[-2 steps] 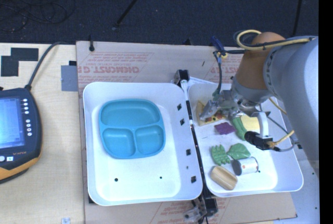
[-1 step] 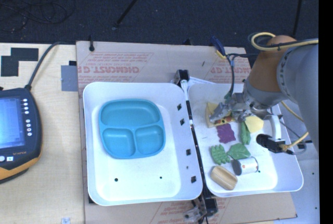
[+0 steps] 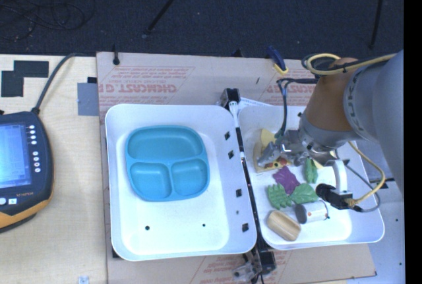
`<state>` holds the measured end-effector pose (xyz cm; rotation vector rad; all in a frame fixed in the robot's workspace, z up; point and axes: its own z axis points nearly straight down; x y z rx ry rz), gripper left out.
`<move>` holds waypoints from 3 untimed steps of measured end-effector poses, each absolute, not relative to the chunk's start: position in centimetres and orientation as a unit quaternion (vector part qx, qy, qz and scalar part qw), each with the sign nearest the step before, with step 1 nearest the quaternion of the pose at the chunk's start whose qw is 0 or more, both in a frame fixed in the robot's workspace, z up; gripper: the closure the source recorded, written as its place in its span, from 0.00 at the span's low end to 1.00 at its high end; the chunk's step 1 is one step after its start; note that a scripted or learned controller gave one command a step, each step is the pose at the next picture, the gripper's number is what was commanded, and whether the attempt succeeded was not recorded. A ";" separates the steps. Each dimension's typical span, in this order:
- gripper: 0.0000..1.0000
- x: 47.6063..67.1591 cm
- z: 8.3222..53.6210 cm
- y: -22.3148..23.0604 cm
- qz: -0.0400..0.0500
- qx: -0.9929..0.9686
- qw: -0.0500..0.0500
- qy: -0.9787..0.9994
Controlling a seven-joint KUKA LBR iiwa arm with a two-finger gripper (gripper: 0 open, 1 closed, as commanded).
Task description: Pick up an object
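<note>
Camera view: the pincer (image 3: 277, 152) hangs low over the right bin (image 3: 369, 227), near its left wall — whether it is spread or pressed together I cannot tell. Just beside it lies a purple toy (image 3: 285, 178), toward the bin's middle. It looks light, soft and small; gripping across its narrow width seems safest.
</note>
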<state>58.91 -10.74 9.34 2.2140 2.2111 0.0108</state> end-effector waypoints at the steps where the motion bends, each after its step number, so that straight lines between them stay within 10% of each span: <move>1: 0.00 53.6 9.3 -9.2 0.004 0.709 0.006 0.705; 2: 0.00 63.0 9.2 -9.5 0.003 0.706 0.003 0.708; 3: 0.00 64.4 9.1 -8.6 -0.002 0.707 0.001 0.707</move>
